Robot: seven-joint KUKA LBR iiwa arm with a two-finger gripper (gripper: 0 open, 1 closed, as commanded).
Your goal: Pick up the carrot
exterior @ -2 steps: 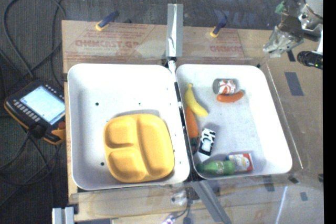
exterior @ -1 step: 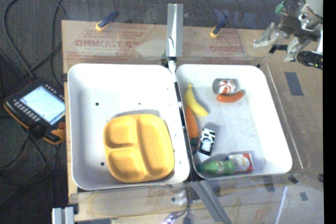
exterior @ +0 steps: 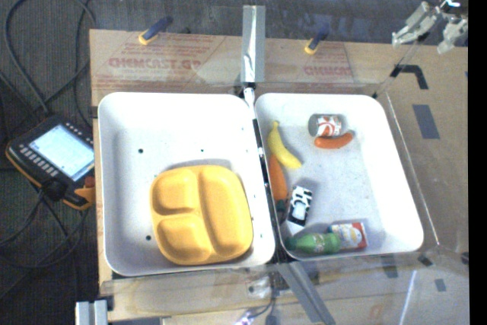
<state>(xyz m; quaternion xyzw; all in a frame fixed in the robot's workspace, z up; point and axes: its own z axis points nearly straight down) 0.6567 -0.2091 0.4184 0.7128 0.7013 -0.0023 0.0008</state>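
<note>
The carrot [exterior: 278, 177] is a slim orange piece lying lengthwise against the left wall of the right bin [exterior: 396, 164], just below the banana [exterior: 283, 148]. Its lower end touches a black-and-white toy [exterior: 299, 205]. My gripper [exterior: 432, 27] hangs at the far top right, beyond the bench's back corner and well away from the carrot. Its two pale fingers stand apart, open, with nothing between them.
Also in the right bin are a small can [exterior: 327, 124], a red-orange sausage-shaped piece [exterior: 333, 140] and a green bottle with a red label [exterior: 331, 240] lying along the front wall. A yellow divided plate [exterior: 202, 213] sits in the left bin [exterior: 122, 133].
</note>
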